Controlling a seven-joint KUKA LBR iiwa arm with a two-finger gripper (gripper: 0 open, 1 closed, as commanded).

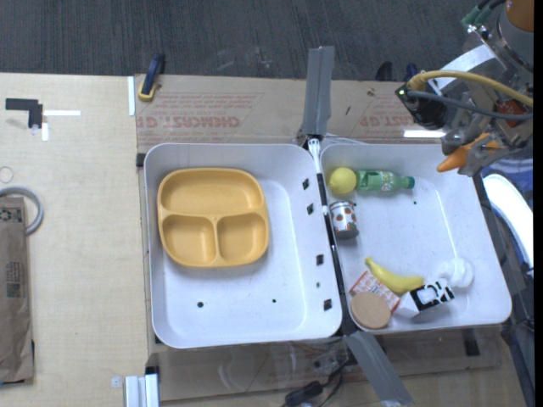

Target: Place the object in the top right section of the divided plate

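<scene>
The setting was a robotics laboratory test bench. Two shallow white plastic bins sat side by side on a flattened brown cardboard sheet printed with red lettering. A pale wooden bench top carried tape markers. Grey carpet flooring lay beyond. Bundled yellow and black cables hung at the right.

yellow divided plate in left bin, lemon, banana, green bottle in right bin
</scene>
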